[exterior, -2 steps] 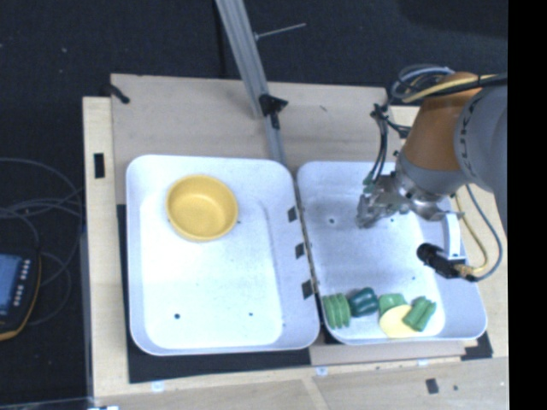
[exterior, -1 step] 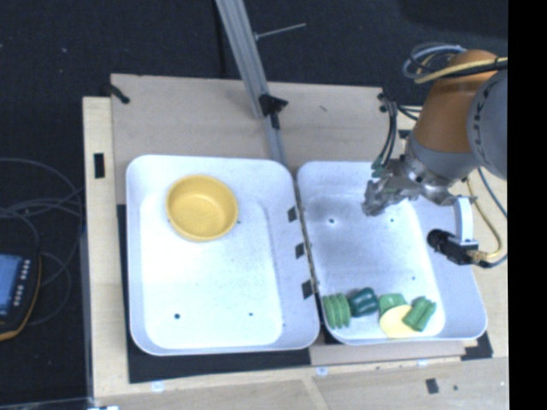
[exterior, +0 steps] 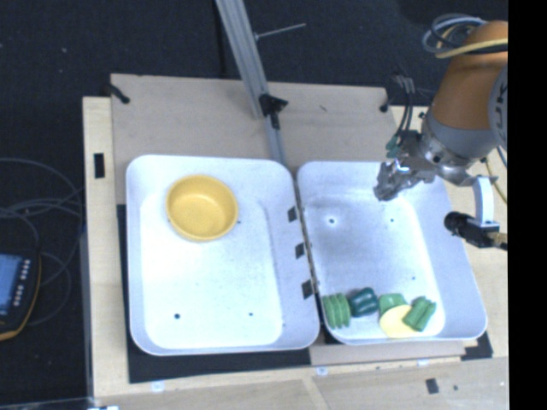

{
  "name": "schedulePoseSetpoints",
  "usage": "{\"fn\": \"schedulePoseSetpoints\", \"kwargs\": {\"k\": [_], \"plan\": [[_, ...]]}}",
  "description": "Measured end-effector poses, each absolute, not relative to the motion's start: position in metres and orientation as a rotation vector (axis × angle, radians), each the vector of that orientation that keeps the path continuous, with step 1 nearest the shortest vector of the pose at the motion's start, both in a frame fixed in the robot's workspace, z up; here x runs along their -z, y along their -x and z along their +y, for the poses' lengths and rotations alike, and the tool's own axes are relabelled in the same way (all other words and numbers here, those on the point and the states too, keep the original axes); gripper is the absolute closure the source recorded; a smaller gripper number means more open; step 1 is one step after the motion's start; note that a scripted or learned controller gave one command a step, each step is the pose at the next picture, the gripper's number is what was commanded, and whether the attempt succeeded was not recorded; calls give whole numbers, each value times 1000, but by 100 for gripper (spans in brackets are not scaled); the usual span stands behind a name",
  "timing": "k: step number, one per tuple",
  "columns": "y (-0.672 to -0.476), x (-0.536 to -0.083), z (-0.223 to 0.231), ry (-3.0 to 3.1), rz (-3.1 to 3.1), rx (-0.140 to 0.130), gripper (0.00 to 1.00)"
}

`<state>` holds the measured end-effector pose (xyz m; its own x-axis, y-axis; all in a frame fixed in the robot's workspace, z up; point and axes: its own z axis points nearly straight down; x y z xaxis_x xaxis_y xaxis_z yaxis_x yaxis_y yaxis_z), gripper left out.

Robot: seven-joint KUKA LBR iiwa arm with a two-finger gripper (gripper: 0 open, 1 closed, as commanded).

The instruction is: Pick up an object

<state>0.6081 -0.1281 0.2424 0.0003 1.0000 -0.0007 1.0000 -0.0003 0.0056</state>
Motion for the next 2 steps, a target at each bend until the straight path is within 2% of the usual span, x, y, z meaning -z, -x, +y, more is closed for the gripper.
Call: {"fn": "schedulePoseSetpoints", "kwargs": {"k": [2], "plan": [[-565, -246, -51, -2219, 2224, -1, 100]]}}
